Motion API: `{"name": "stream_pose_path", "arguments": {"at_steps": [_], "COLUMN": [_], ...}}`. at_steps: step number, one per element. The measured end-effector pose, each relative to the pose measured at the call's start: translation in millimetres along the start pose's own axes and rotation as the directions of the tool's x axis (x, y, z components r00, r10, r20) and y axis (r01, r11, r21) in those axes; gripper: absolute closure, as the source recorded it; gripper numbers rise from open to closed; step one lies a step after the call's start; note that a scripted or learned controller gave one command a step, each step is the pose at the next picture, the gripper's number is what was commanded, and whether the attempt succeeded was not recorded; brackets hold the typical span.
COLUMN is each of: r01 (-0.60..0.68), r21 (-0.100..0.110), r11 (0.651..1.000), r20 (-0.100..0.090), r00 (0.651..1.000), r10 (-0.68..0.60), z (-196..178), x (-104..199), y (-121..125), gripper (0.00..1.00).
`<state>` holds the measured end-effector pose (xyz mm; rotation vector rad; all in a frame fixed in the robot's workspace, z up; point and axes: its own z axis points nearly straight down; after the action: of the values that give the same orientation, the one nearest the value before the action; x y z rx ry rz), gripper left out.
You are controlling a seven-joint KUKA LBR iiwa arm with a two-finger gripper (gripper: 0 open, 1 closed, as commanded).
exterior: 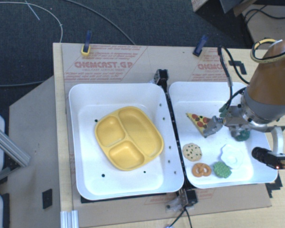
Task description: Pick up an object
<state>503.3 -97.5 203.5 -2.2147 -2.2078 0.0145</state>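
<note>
My gripper (210, 128) hangs low over the right bin (180, 96), its tip just beside the lower right end of a toy pizza slice (197, 119). I see nothing held in it. Below it lie a chocolate-chip cookie (192, 151), a pretzel (201, 169), a leafy green piece (223, 169) and a white piece (229, 156). A dark green item (242, 135) sits partly hidden under the wrist.
The left bin (80, 103) holds a yellow divided plate (128, 137). A raised divider (171, 127) runs between the bins. The arm's orange-brown body (270, 87) covers the right bin's right side. Two blue clamps (87, 46) sit on the board's back edge.
</note>
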Motion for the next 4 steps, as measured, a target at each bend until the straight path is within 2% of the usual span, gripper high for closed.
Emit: {"name": "stream_pose_path", "arguments": {"at_steps": [1,2,3,4], "r01": [0.004,0.003,0.002,0.003], "r21": [-0.015,-0.009,-0.01,-0.022], "r11": [1.0,1.0,1.0,1.0], "r20": [0.002,0.0,0.001,-0.001], "r00": [1.0,1.0,1.0,1.0], "r10": [-0.004,-0.003,-0.002,-0.003], "z": [-7.0,55.1,99.6,114.8], "x": [0.3,4.9,-1.0,0.0], "y": [3.0,1.7,1.7,5.3], "gripper": [0.0,0.0,0.0,0.0]}}
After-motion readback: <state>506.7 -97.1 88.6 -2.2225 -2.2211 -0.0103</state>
